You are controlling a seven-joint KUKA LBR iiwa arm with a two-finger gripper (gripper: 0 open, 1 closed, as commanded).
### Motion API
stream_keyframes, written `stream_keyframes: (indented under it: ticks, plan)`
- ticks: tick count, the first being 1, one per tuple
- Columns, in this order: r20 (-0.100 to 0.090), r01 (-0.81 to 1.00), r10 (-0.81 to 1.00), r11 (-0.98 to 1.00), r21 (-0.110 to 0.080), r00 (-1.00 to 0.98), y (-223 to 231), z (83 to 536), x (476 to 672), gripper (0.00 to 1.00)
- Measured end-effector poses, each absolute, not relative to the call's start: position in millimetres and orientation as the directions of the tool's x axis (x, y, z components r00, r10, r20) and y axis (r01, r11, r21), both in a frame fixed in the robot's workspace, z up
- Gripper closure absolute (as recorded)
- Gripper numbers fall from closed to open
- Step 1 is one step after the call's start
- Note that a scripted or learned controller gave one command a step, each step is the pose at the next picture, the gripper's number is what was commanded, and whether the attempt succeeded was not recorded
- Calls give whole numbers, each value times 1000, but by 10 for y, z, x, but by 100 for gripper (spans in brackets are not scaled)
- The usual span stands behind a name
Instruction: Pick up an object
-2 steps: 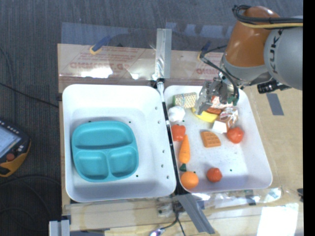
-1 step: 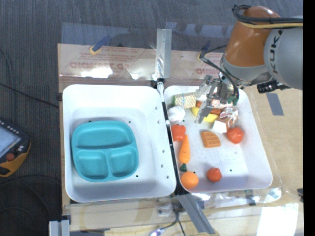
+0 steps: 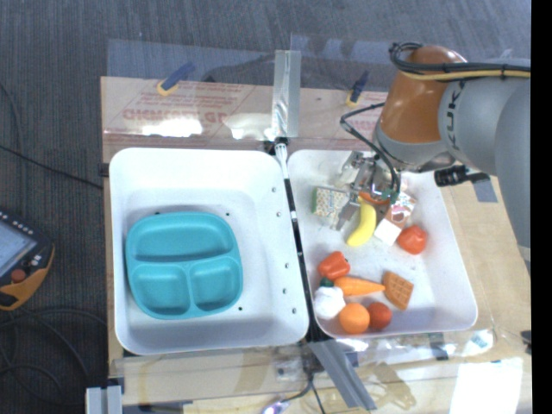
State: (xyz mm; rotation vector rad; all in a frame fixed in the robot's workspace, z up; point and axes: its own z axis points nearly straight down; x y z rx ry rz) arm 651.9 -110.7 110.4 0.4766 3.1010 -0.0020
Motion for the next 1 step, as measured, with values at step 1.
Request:
stream_keyframes:
  ticks: [1]
  plan:
    - [-15, 407, 407, 913, 5, -913, -1039, 909, 5841, 0]
